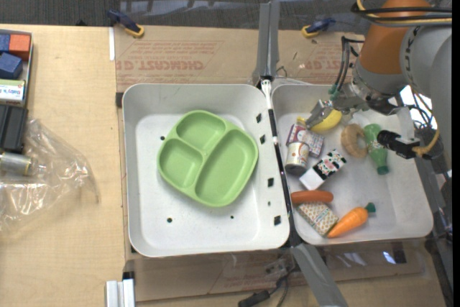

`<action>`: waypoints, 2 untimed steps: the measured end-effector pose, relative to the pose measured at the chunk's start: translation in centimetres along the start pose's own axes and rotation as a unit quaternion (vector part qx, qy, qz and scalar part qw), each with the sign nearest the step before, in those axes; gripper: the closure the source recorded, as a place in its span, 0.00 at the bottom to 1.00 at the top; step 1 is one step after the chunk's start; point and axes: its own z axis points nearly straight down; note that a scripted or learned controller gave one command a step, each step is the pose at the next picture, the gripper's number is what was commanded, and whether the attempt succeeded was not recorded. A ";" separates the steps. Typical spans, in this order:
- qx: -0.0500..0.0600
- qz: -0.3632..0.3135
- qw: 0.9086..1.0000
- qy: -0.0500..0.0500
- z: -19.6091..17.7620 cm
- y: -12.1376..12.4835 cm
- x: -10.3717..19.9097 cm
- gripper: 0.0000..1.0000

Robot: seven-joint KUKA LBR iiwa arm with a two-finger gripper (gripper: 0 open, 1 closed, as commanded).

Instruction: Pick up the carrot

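The orange carrot [348, 221] with a green top lies in the right bin [402, 226] near its front edge, beside a patterned block [317, 216]. My gripper [318, 113] hangs over the back of that bin, right at a yellow banana [329, 121] and well away from the carrot. The arm's orange band [388, 39] rises behind it at the upper right.
The right bin also holds a can [295, 155], a packet [298, 133], a cow-patterned box [329, 165], a red sausage [312, 196], a tan ring [353, 141] and a green toy [375, 147]. A green divided plate [208, 157] lies in the left bin [144, 226]. Boxes and a plastic bag [43, 169] sit at far left.
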 end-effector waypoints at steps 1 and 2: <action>0.003 -0.138 0.990 -0.004 0.0 0.3 2.8 0.00; -0.004 -0.238 0.971 -0.004 -0.1 0.2 -0.1 0.00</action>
